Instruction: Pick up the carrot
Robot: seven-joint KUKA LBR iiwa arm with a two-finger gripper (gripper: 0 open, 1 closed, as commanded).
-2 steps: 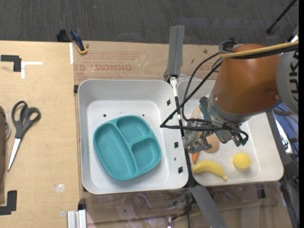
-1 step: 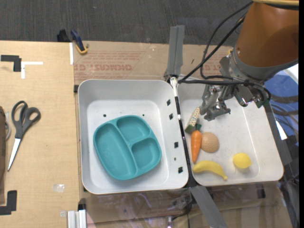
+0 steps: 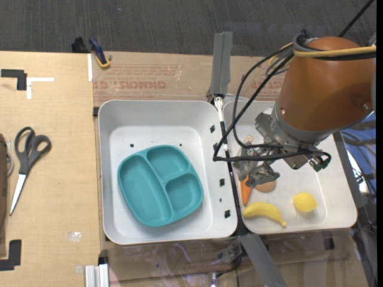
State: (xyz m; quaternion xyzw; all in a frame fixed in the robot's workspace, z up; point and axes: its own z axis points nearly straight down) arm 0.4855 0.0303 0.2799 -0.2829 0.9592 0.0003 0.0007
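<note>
An orange carrot (image 3: pixel 245 193) lies in the right bin (image 3: pixel 344 211) near its left wall, its upper part hidden under the gripper. My gripper (image 3: pixel 258 173) hangs low over the bin's left half, right above the carrot's top end and a brown roundish item (image 3: pixel 266 186). The arm's big orange band (image 3: pixel 326 82) covers much of the bin's back part.
A yellow banana (image 3: pixel 265 213) and a yellow lemon (image 3: pixel 304 202) lie at the front of the right bin. The left bin (image 3: pixel 114 136) holds a teal divided plate (image 3: pixel 160 185). Scissors (image 3: pixel 25 160) rest on the bench at far left. Black cables loop around the wrist.
</note>
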